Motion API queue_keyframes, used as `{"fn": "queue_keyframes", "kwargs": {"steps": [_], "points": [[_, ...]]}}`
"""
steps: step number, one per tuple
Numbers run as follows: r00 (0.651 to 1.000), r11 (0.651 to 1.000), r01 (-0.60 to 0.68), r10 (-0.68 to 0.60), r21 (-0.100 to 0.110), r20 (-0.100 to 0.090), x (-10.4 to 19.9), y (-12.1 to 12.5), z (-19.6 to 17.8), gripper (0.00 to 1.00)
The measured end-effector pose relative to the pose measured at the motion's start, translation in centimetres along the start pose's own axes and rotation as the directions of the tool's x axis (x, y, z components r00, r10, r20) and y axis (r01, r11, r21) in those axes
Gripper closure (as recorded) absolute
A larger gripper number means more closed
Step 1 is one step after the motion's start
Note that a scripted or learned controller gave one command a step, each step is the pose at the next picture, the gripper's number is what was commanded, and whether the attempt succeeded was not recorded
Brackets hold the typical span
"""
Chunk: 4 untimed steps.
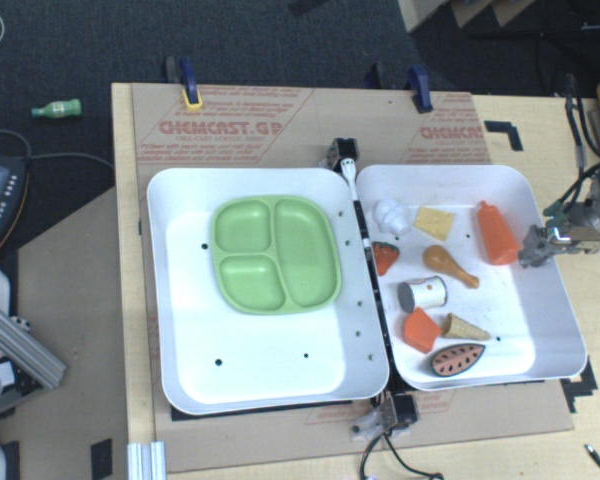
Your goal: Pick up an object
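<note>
Seeded slice [457,359] at the right bin's [555,308] near edge
Gripper [536,247] sits over that bin's right rim, beside the orange block [496,234]; its state I cannot tell

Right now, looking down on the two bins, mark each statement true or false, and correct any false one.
1. The green divided plate lies in the left bin. True.
2. The gripper is at the right bin's right rim. True.
3. The orange carrot-like piece lies on the green plate. False: it lies in the right bin, near the gripper.
4. The ice cream cone sits in the left bin. False: it is in the right bin.
5. The green plate has three compartments. True.
</note>
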State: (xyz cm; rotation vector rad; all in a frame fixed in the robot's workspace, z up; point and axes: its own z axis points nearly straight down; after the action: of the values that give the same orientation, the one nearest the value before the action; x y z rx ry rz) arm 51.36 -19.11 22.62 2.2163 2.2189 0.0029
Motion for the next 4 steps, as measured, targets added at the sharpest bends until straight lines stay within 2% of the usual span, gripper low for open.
{"fn": "queue_keyframes", "kwargs": {"steps": [2, 3, 4], "points": [[1.0, 1.0, 0.006, -0.006, 0.001, -0.003, 9.2, 5.0, -1.4, 1.0], [1.0, 1.0, 0.003, -0.003, 0.003, -0.002, 13.1, 7.3, 1.0, 1.0], [1.0, 1.0, -0.001, 0.001, 0.001, -0.002, 12.7, 6.7, -0.6, 1.0]]}}
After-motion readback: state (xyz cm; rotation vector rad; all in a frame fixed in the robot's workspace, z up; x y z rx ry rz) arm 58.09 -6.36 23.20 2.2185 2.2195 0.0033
